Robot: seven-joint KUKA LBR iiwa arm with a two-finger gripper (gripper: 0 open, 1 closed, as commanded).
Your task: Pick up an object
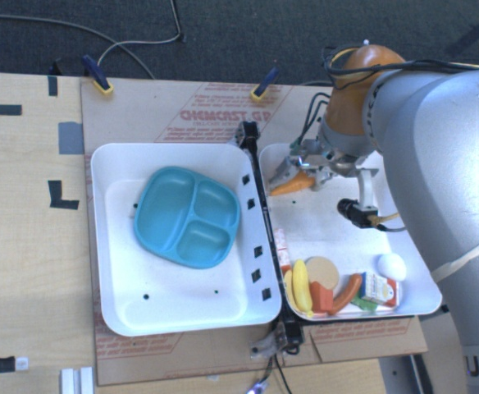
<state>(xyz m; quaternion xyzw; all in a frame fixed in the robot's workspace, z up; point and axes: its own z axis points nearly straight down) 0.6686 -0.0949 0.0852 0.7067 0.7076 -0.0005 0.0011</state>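
Note:
My gripper (298, 171) reaches down into the back left corner of the right bin (338, 236), close to the divider. An orange carrot-shaped piece (292, 185) lies right at its tip, pointing left toward the bin wall; whether it is held is unclear from here. At the front of the same bin lie a yellow banana (299, 286), a tan round disc (322, 271), a red sausage-like piece (343, 294), a small printed carton (378, 289) and a white egg (390, 265).
The left bin (116, 302) holds a blue divided plate (187, 217). The arm's grey body and orange band cover the right bin's right side. Black clips line the wall between the bins (260, 220).

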